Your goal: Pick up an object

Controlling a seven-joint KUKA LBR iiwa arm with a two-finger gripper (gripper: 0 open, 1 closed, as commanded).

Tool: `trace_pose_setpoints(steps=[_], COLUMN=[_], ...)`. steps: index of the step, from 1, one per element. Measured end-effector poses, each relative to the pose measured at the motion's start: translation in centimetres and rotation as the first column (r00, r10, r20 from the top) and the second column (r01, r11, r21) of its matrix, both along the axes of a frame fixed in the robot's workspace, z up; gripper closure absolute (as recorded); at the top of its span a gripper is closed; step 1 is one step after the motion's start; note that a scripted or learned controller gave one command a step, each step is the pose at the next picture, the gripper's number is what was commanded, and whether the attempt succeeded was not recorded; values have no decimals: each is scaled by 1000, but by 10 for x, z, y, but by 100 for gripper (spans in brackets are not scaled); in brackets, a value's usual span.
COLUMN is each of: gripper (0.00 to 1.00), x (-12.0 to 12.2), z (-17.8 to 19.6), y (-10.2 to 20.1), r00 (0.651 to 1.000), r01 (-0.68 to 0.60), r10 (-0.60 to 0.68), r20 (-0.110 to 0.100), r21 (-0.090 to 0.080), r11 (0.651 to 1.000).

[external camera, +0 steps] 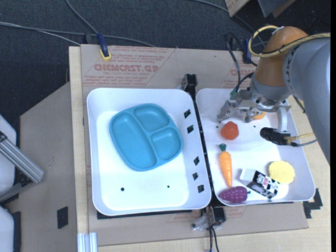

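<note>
In the right bin [299, 140], my gripper [236, 114] hangs over the far part, its two grey fingers spread open with nothing between them. A red tomato-like ball [229, 130] lies just in front of the fingertips, apart from them. An orange carrot [226, 165] lies nearer the front, beside the bin's left wall. A purple grape bunch [233, 194], a black-and-white packet [260, 182] and a yellow round piece [282, 171] sit along the front. A small orange thing [258, 116] peeks out behind the gripper, mostly hidden.
The left bin [105, 182] holds a blue divided plate [146, 135]. A black divider with clips [197, 140] runs between the bins. A black part with a yellow cable [274, 136] hangs from the arm over the right bin. Cables lie on the floor beyond the bench.
</note>
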State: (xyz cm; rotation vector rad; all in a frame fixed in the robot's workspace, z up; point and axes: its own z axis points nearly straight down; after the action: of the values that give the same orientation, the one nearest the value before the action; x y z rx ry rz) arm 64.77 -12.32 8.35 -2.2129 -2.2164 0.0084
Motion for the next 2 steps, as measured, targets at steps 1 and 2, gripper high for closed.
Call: trace_pose_setpoints(steps=[1,2], gripper=[0,100], x=[0,1], z=[0,11], y=[0,1], r00=[1000,1000], r01=[1,0], r10=[-1,0], r20=[6,7], r21=[-2,-1], r11=[1000,1000])
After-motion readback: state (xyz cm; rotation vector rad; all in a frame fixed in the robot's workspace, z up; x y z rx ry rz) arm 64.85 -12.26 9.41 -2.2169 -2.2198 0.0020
